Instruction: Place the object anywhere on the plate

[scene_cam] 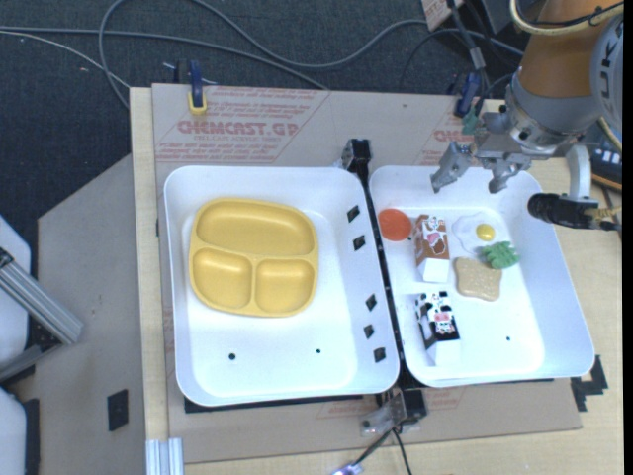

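- Your hand hangs over the far edge of the right bin, with its two fingers spread apart and nothing between them.
- Above it you see the grey wrist and the orange band of the arm, coming in from the right.
- Just below the hand, inside the right bin, lies a cluster of small toy foods, none of them touched by the fingers.
- Nearest you find a fried egg, white with a yellow yolk, and beside it to the left a small milk carton, brown and white, lying on its side.
- Left of the carton sits a flat orange-red disc, close to the divider between the bins.
- Below the egg you have a green leafy piece touching a tan slice of toast.
- Nearer the camera lies a second carton, black and white with a cow pattern, apart from the rest.
- Across the divider, the left bin holds the plate: yellow, rounded, with three compartments, one wide at the far side and two smaller ones nearer the camera.
- Both bins rest on the surface, a board with red lettering.
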### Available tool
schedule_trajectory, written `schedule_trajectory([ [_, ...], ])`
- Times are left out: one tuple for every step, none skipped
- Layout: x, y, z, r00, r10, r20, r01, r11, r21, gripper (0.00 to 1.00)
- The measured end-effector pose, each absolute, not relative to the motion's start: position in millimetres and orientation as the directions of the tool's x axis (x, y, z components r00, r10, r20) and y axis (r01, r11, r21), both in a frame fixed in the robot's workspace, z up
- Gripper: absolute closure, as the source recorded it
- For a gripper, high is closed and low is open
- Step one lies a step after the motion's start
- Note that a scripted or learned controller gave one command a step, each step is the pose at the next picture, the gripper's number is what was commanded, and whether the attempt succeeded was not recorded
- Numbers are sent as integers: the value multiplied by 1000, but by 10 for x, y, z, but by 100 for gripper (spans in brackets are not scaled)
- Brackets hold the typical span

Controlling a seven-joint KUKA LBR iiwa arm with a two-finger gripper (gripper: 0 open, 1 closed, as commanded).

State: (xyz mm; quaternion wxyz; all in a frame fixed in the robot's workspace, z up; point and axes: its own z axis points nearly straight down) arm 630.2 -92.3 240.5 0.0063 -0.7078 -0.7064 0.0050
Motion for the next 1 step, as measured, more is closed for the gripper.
schedule_trajectory([
  [6325, -922, 2491, 0, 1000, 1, 1000, 0, -1, 0],
])
